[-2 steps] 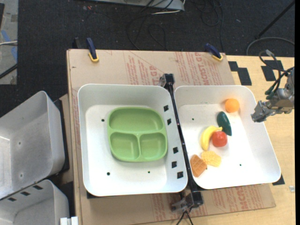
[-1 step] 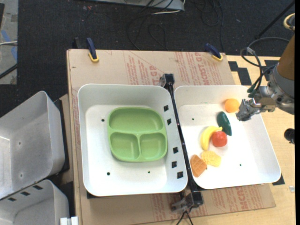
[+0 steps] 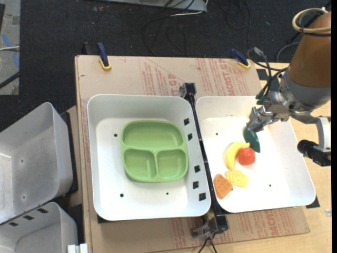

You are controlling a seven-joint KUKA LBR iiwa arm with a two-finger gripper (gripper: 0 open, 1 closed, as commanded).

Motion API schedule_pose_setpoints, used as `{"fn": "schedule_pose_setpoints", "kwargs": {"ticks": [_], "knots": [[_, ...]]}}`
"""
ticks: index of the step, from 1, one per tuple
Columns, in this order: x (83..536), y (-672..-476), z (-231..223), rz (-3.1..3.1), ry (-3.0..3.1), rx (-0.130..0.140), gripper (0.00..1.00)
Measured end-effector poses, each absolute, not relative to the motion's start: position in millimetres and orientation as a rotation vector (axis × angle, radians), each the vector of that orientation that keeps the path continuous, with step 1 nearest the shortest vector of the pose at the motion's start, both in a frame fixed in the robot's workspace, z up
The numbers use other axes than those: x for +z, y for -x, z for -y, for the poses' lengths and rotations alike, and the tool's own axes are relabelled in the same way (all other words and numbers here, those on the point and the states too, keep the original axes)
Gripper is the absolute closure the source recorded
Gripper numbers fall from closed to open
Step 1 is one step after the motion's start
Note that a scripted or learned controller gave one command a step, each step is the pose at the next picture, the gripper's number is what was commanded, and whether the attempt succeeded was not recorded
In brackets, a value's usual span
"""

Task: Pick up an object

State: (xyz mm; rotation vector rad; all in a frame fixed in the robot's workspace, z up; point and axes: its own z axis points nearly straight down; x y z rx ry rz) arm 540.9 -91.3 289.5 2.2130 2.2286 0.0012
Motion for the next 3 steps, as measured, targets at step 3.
{"fn": "schedule_pose_setpoints", "kwargs": {"ticks": [3], "knots": [[276, -567.2, -74, -2.229, -2.213, 0.001, 1.0]]}}
